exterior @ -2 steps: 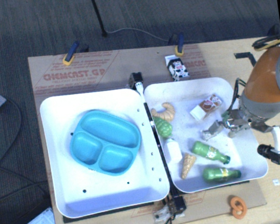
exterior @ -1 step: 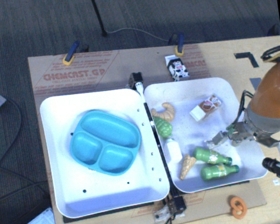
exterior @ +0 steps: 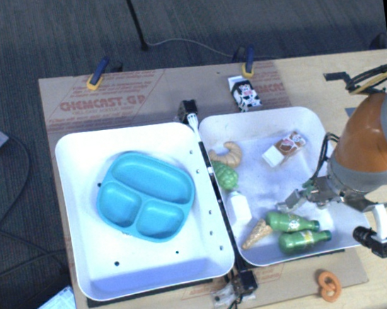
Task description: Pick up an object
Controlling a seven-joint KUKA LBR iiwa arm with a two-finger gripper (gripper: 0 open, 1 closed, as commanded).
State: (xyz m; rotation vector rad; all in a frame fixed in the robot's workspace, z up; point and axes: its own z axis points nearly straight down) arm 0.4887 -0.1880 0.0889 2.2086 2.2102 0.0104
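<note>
The right bin (exterior: pixel 263 116) holds several small items: a croissant (exterior: pixel 230 153), a green round piece (exterior: pixel 226 178), a white block (exterior: pixel 272 155), a cake slice (exterior: pixel 292 143), a white bottle (exterior: pixel 240 206), an ice cream cone (exterior: pixel 256 233) and two green bottles (exterior: pixel 293 222) (exterior: pixel 303 240). My gripper (exterior: pixel 305 194) hangs low over the right part of this bin, just above and to the right of the upper green bottle. Nothing shows as held. The orange-banded wrist (exterior: pixel 370 143) leans in from the right.
The left bin (exterior: pixel 82 223) carries a blue divided plate (exterior: pixel 145 195). An orange pretzel (exterior: pixel 329 284) lies on the bench in front of the right bin. A black-and-white cow figure (exterior: pixel 245 94) and two clamps stand behind the bins. Cables run by the arm.
</note>
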